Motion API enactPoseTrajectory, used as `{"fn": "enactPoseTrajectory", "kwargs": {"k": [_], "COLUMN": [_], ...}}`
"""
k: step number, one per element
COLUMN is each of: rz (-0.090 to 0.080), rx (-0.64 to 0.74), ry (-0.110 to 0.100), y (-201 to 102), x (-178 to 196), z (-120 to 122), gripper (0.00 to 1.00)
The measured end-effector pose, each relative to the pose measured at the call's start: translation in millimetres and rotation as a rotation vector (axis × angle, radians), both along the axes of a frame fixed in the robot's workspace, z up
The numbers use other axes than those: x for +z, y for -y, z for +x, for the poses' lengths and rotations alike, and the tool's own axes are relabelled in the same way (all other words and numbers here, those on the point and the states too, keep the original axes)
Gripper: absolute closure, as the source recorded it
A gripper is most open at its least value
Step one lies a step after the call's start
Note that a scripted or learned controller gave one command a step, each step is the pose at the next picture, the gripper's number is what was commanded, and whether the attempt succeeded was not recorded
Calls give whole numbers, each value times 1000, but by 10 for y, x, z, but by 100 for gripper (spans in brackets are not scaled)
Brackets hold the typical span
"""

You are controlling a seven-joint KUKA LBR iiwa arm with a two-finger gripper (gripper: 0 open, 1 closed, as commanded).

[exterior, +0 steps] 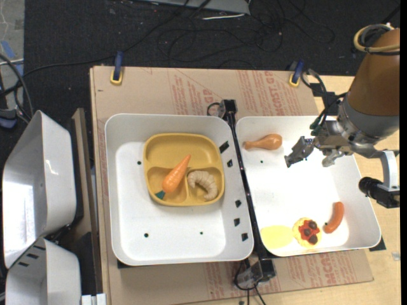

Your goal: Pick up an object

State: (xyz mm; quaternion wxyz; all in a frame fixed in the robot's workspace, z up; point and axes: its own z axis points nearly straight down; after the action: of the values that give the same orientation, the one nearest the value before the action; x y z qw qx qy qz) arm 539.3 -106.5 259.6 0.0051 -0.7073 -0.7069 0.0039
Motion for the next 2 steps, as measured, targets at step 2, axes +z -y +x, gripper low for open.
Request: {"fn": "enactPoseTrajectory", "kwargs": {"k": [2], "rz": [-1], "rx": [1], "ry": [8], "y": [-85], "x": [-506], "z": [81], "gripper": [0]}}
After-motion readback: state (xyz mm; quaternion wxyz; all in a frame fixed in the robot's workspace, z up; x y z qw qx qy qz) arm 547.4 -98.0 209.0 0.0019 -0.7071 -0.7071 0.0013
